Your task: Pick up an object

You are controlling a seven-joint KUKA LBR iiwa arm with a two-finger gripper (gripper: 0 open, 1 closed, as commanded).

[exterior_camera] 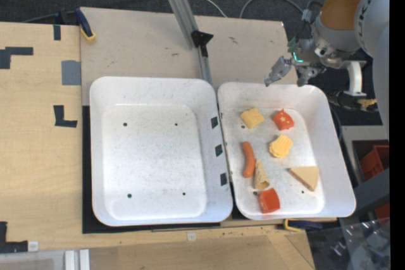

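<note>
My gripper (290,74) hangs above the back rim of the right bin (332,136), open, with nothing between its two fingers. In that bin lie several food pieces: a yellow block (252,117), a red piece (282,119), a yellow crinkled piece (280,147), an orange sausage (248,159), a tan cone (261,176), a tan wedge (305,177) and a red piece (269,200) near the front. The red piece at the back sits closest to my gripper, a little in front of it.
The left bin (152,148) stands beside the right one, joined by black clips (219,150). A slanted metal post (180,3) rises behind the bins. Cables (266,3) lie on the board at the back.
</note>
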